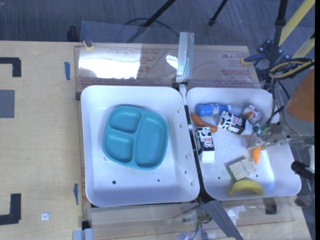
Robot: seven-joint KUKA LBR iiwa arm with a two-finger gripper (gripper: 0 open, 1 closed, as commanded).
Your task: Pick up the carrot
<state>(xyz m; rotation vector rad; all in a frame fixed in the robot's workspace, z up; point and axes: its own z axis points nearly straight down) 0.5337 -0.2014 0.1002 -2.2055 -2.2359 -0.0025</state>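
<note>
The carrot point(256, 155) is a short orange wedge in the right bin point(285, 181), near its right side. My gripper point(257, 145) comes in from the right and stands directly over the carrot's upper end. It is shut on the carrot, whose pointed lower part sticks out below the fingertips. The grey wrist with its orange band point(305, 101) covers the bin's right rim.
The right bin also holds a blue bottle point(212, 109), an orange-red stick point(203, 121), cow-patterned cartons point(205, 139), a small can point(252, 115), a green-edged sponge point(241, 169) and a banana point(246, 187). A teal divided plate point(135, 136) lies in the left bin point(95, 179).
</note>
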